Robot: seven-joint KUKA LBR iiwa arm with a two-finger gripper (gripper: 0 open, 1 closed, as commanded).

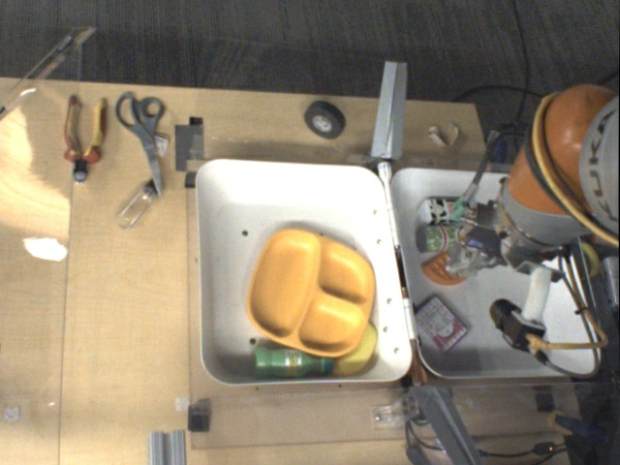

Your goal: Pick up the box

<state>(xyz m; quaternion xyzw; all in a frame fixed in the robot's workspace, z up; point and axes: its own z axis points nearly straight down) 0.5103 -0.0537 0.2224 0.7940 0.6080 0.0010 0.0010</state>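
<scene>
Where pincer (463, 245) grip unreadable, wooden bench (116, 289), dark carpet (291, 13) beyond.

Two white bins on a wooden bench, the arm over the right one.

The left bin (223, 260) holds a yellow divided tray (312, 291) lying over a green bottle (291, 361) and a yellow-green object (360, 354) near its front wall. In the right bin (572, 361), a small flat box (441, 322) lies near the front left, apart from the gripper (463, 245), which hangs over an orange item (441, 272) beside a green-and-white container (438, 210). On the bench at the left lie scissors (145, 134) and red-handled pliers (81, 136); a roll of black tape (325, 118) sits behind the bins.
</scene>
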